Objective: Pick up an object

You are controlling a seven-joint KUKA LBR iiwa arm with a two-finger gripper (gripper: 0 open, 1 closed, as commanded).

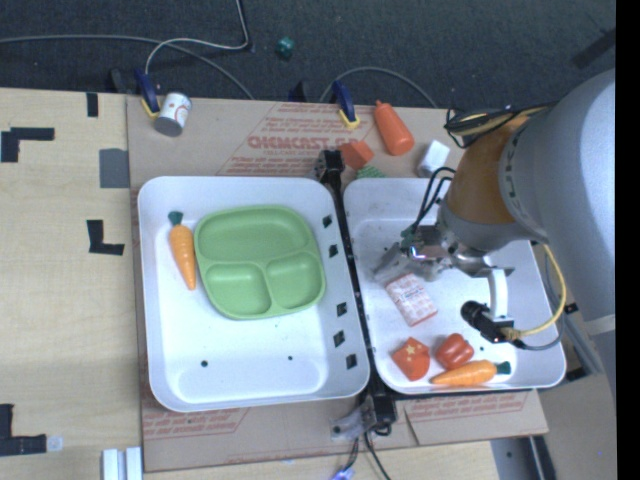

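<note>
The grey arm with its orange band reached in from the right of the frame and hung over the right-hand shallow white bin (pixel 520 373), its tool (pixel 415 253) low in the upper middle of that bin. Whether the tool was spread or pressed together could not be told; the metal parts there were small and partly masked by the wrist, and nothing showed between them.

Just below the tool lay a small white-and-red printed packet (pixel 411 299), probably the nearest candidate for a pick, given how the tool stood just above it. Along the bin's lower edge sat a red strawberry-like toy (pixel 411 358), a red pepper-shaped toy (pixel 455 349) and an orange plastic carrot (pixel 466 374), close together and near the wall, which would likely make them harder to reach cleanly.

The left-hand white bin (pixel 250 378) held a green divided plastic plate (pixel 262 261) with another orange toy carrot (pixel 183 252) just beside it at centre left. Outside the bins, on the cardboard-covered counter (pixel 270 143) at upper centre, lay an orange cylinder-shaped toy (pixel 393 128).
</note>
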